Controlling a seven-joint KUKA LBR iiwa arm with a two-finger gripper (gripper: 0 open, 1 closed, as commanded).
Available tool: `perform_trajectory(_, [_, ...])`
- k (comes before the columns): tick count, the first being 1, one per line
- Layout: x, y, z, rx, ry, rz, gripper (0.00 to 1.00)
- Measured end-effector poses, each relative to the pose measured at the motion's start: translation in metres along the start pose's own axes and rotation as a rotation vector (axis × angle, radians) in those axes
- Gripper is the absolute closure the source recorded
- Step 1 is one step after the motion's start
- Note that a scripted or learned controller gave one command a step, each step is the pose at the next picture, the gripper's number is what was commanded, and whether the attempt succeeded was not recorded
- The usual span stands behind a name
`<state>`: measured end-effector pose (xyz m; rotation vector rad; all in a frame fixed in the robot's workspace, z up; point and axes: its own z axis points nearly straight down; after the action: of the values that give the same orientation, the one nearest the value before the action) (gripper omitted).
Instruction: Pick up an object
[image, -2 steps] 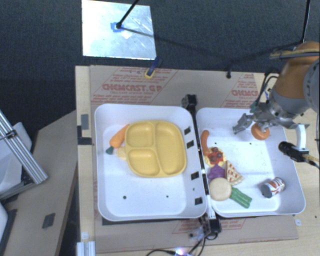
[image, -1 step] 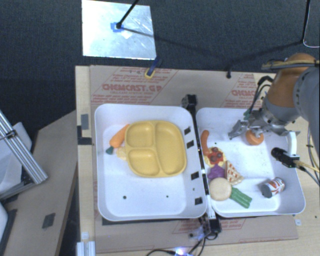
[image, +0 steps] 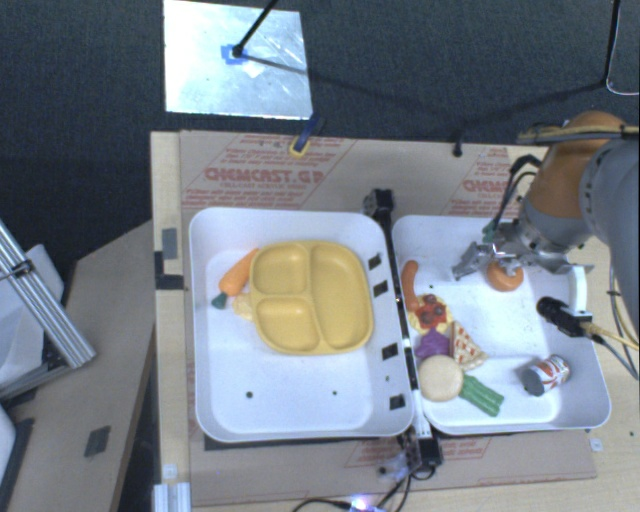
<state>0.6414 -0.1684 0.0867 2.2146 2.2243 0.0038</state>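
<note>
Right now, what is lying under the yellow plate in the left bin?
A carrot pokes out from under the yellow plate's left edge, and a pale yellow piece shows just below it. The plate covers anything else beneath.

Orange round object (image: 505, 277), right bin, beneath arm

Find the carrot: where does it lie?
The carrot lies in the left bin, against the upper-left edge of the yellow plate.
</note>
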Motion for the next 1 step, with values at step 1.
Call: perform_trajectory(1, [-0.0022, 0.0023, -0.0136, -0.010, -0.007, -0.002, 1.00])
